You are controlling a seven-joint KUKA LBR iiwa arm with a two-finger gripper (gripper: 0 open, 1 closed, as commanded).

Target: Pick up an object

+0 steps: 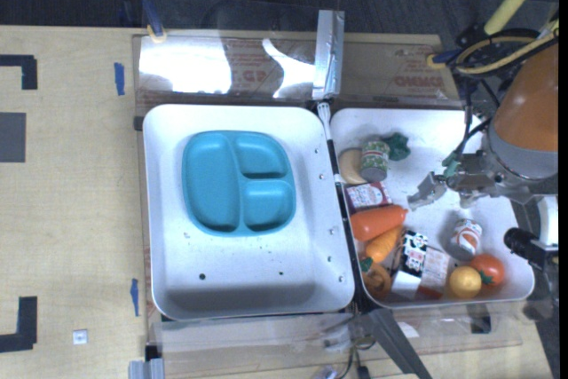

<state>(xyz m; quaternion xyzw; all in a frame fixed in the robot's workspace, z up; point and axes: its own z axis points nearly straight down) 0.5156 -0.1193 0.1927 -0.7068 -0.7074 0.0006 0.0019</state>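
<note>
On the wooden tabletop (71, 191) two white bins sit side by side. The left bin (169, 271) holds a blue divided plate (238, 182), lying flat toward its far half. The right bin (426, 124) holds the clutter of small things: a green-labelled can (374, 159) near the far left, an orange carrot (377, 220) below it, a black-and-white carton (415, 251), a yellow lemon (465, 281) and a red tomato (490, 269) along the near edge, and a small white bottle (466, 235) just beyond them. The arm reaches in from the right, and its jaws (435, 186) hang over the bare middle of the right bin, spread apart with nothing between them, just left of the white bottle.
</note>
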